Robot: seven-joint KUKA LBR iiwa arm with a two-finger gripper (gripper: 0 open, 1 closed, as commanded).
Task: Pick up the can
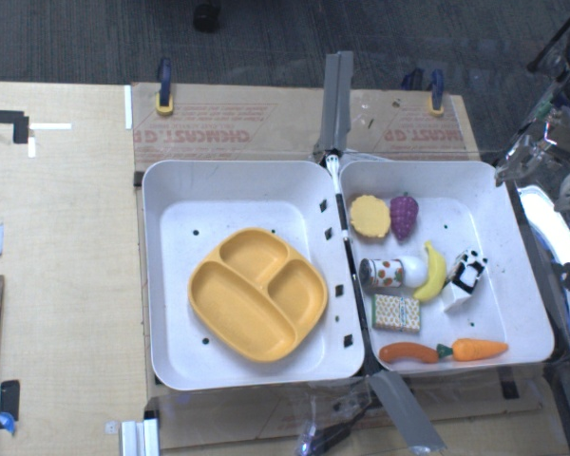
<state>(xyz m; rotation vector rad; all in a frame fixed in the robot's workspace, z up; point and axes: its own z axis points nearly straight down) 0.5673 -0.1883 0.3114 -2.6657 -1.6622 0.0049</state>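
Nearest the camera: 2 carrots (444, 351) along the right bin's (499, 190) front edge. Can (382, 273) lying on its side near that bin's left wall, beside the banana (433, 272), untouched. Gripper (530, 150) beyond the right rim; fingers' state impossible to tell. Whole pick remaining.

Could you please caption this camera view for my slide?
Can lies on its side among toy food in the right bin; yellow divided plate in the left.

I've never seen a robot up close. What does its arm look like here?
At the right edge, the arm looks grey and metallic, an angular cluster of parts with thin dark cables. It is too blurred to make out markings.
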